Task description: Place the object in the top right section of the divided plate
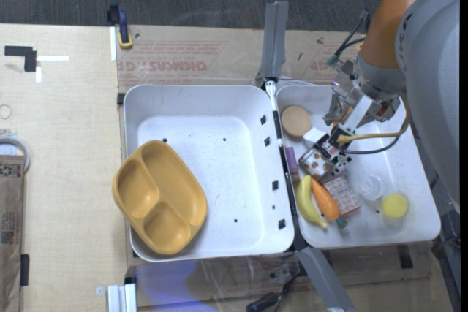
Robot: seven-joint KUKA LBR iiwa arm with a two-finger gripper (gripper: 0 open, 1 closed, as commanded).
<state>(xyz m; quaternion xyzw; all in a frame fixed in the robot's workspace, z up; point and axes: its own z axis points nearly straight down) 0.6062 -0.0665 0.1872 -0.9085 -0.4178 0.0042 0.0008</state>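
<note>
A yellow divided plate (pixel 159 197) lies in the lower left corner of the left bin (pixel 219 102), tilted, with nothing in its three sections. My gripper (pixel 326 157) hangs low in the right bin (pixel 417 179), just above the top ends of a banana (pixel 308 202) and an orange carrot (pixel 325 199). A red patterned packet (pixel 342 195) lies right beside the carrot. I see nothing lifted clear of the bin.
A round tan disc (pixel 296 120) lies at the right bin's upper left. A clear cup (pixel 371 186) and a yellow ball (pixel 395 206) sit at its lower right. A purple item (pixel 291 159) rests by the divider wall. Cables trail from the wrist.
</note>
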